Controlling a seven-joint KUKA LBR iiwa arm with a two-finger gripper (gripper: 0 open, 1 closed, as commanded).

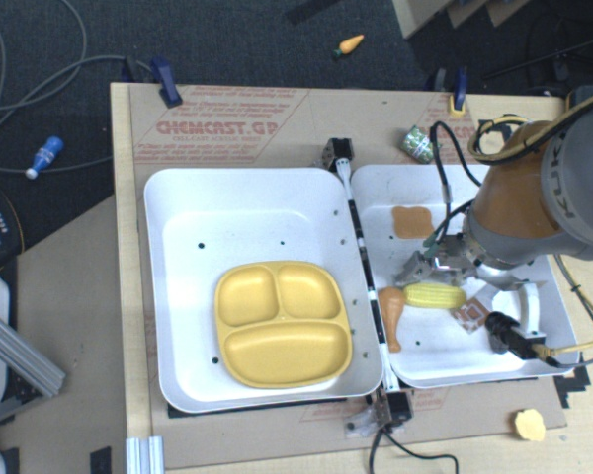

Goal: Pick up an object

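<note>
**Over the right bin, above the corn**

At nine o'clock in the view sits the left bin [168, 265], and in it a yellow tray [282, 322] with three compartments, lying flat toward the bin's six o'clock side. Nothing of mine touches it.

Across the divider is the right bin [445, 368]. At its nine o'clock edge lies a drumstick [390, 316], orange-brown, running roughly twelve to six. Just at its three o'clock side is the corn [435, 295], a yellow cob lying crosswise. At the bin's twelve o'clock stands a brown patch [412, 222], perhaps a slice of toast, apart from the rest. A small brown block [471, 314] rests just beside the corn's right end, at about four o'clock from it.

My gripper [437, 262] hangs directly above the corn, arm coming in from three o'clock. My wrist hides the tips, so I cannot tell how wide my jaws stand, nor whether they touch the cob.
</note>
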